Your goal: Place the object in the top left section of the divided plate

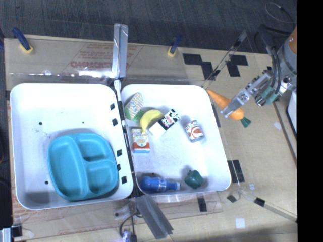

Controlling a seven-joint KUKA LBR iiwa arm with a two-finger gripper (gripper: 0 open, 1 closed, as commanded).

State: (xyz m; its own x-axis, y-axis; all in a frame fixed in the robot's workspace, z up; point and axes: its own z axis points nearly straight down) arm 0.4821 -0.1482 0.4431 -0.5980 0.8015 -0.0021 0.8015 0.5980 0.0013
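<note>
An orange carrot (222, 101) was seen clamped between the fingers of the gripper (233, 106), held out over the counter (262, 150) just beyond the right edge of the right bin (217, 135). The blue divided plate (83, 164) lay in the left bin (30, 115), well apart from the gripper, its sections bare.

The carry appeared to be the step in hand. It was judged that the carrot would best be kept high enough to pass over the rims and the metal strip (120, 54) between the bins, then lowered over the plate's upper left section and released only once low, so that it would not roll across a ridge into a neighbouring section.

Left in the right bin were a banana (150, 118), a small carton (141, 140), a cow-patterned box (171, 118), a red-and-white packet (194, 130), a blue bottle (156, 185) and a dark green object (193, 178). Reddish print was visible on the counter behind the left bin, but it was too faint to be read; the packet labels were likewise illegible.
</note>
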